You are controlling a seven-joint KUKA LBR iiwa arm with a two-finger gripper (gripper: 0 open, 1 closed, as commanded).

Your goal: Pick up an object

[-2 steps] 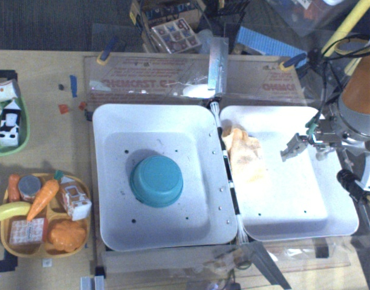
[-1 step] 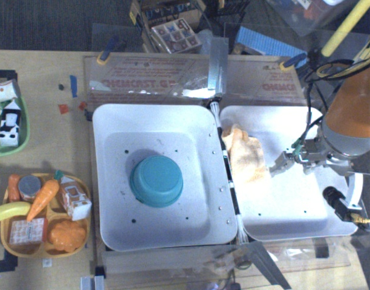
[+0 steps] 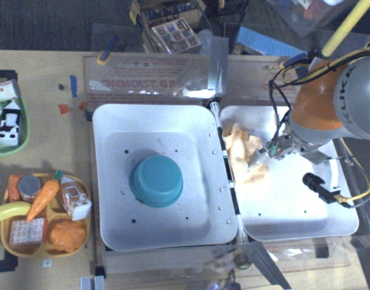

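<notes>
teal bowl [image 3: 157, 180] mid left bin [image 3: 112, 132], open surround

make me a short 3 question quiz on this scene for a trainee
1. True or false: the blue bowl lies in the left bin.
2. Which bin holds the cloth? A) left B) right C) neither
3. Fill in: the hand is at the cloth's ____ edge in the picture.

Key: 1 true; 2 B, the right bin; 3 right.
</notes>
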